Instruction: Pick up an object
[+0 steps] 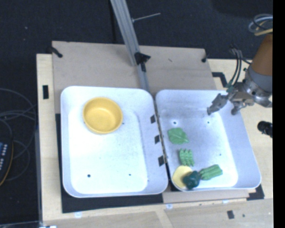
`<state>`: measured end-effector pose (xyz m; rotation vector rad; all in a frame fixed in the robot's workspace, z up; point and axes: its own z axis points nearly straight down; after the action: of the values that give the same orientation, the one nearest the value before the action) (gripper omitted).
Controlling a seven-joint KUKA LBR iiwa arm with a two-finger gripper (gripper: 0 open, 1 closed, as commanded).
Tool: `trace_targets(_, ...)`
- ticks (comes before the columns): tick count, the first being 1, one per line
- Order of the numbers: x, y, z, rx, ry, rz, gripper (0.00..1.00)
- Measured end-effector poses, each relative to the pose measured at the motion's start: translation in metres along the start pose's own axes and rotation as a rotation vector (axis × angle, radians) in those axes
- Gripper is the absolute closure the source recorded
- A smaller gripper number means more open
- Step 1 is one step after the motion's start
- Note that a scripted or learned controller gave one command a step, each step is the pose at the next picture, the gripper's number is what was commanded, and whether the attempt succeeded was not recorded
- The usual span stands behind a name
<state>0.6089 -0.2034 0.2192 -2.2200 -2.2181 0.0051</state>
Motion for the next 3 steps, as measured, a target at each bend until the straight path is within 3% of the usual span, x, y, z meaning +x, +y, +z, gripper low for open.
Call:
trace_targets(2, -0.01, -0.015, 0.113, 0.0, 0.0, 0.001, 0.0)
trace_targets(3, -0.011, -0.013, 0.099, -0.007, 0.0, 0.0, 1.0)
